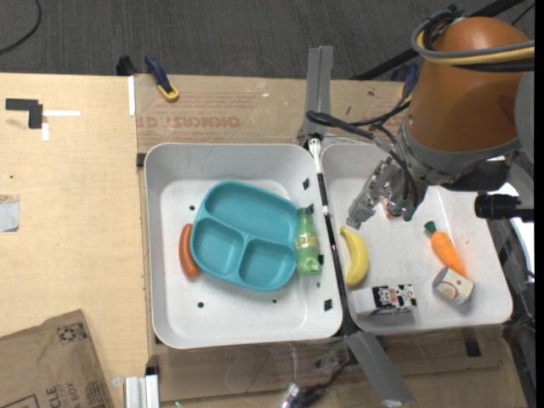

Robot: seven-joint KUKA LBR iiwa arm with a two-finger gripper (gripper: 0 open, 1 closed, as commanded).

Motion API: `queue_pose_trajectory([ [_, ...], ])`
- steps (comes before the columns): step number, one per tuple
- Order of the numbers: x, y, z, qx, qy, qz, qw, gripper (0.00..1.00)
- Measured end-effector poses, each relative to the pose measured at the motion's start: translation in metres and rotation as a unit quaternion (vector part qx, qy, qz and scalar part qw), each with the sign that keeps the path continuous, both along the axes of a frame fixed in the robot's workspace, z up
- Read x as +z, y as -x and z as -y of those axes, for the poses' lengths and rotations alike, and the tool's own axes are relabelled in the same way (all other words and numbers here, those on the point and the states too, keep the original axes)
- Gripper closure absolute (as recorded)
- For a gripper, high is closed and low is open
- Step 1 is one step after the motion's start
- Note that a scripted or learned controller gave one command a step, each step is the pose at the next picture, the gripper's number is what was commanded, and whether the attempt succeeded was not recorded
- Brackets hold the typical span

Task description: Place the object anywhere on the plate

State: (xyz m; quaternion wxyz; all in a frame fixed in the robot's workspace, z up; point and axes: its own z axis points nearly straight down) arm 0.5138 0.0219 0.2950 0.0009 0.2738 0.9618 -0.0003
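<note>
Two shallow white bins sit side by side on the bench; the left bin (166, 253) holds a teal divided plate (245, 246) near its centre, tilted so its long axis runs from ten o'clock to four o'clock; an orange sausage-shaped toy (187, 251) lies just off the plate's nine o'clock edge, on the bin floor; a green bottle (307, 241) lies against the plate's three o'clock rim, close to the wall between the bins. In the right bin (489, 304) a yellow banana (355, 255) lies near the dividing wall, at about eight o'clock from the bin's centre; a small black-and-white carton (393, 297) sits at six o'clock, by the front wall; a carrot (445, 250) lies at about three o'clock, with a small pale cup-like item (453, 286) just below it at four o'clock. The gripper (381, 195) hangs over the right bin's upper left part, at roughly one o'clock from the banana and apart from it; whether it is released or clenched cannot be told, as its end is blurred; nothing is visibly held; no object lies on the plate.
</note>
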Motion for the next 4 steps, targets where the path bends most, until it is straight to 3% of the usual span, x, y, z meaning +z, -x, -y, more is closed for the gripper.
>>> queue_pose_trajectory([
  [1, -0.060, 0.009, -0.068, 0.002, -0.0001, -0.001, 1.0000, 1.00],
  [2, -0.081, 0.020, -0.037, -0.025, -0.0001, -0.002, 0.9997, 1.00],
  [3, -0.039, 0.035, -0.011, -0.068, 0.0000, 0.000, 0.9977, 1.00],
  [4, 0.009, 0.035, -0.034, -0.006, 0.0000, 0.000, 1.0000, 1.00],
])
